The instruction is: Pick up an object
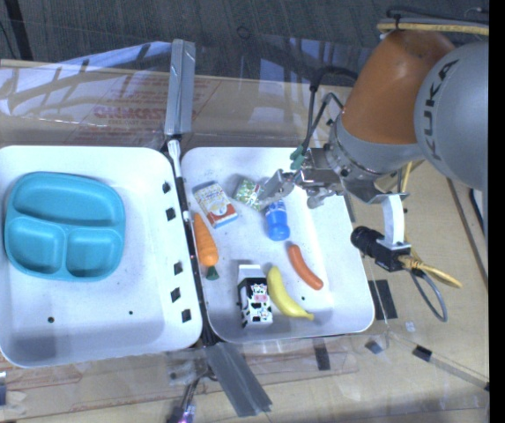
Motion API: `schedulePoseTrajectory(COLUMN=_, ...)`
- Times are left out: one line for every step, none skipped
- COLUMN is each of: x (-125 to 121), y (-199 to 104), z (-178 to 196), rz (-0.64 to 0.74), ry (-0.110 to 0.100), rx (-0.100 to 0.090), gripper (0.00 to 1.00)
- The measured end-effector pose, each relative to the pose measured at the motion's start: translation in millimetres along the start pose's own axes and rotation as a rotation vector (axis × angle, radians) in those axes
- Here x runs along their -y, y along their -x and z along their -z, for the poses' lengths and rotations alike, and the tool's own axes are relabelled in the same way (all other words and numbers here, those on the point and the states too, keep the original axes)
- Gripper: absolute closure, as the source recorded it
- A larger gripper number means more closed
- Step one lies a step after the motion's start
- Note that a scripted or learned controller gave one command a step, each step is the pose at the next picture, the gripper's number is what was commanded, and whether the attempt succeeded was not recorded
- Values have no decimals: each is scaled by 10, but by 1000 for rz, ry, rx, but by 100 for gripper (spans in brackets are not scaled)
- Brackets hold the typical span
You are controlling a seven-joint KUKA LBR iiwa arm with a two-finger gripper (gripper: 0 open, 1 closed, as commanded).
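On the desk, the left bin holds a blue tray. Right bin: carrot, carton, banana, blue bottle, sausage. Just above the bottle hovers the pincer; its opening I cannot tell.

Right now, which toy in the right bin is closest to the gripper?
The blue bottle, right below the gripper. The banana, hot dog and carrot lie farther off.

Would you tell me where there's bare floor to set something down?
Left bin: bare below and right of the blue tray. Right bin: crowded; small patches between carrot and sausage, and under the gripper.
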State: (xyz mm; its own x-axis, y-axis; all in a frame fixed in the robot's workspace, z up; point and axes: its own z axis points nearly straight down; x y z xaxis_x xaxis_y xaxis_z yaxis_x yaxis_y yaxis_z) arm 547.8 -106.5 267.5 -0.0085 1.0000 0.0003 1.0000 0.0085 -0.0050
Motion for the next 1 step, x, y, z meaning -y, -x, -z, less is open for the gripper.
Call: schedulePoseTrajectory(x=-340, y=336, z=-1082, rz=-21, ry=-2, rx=0, gripper=0)
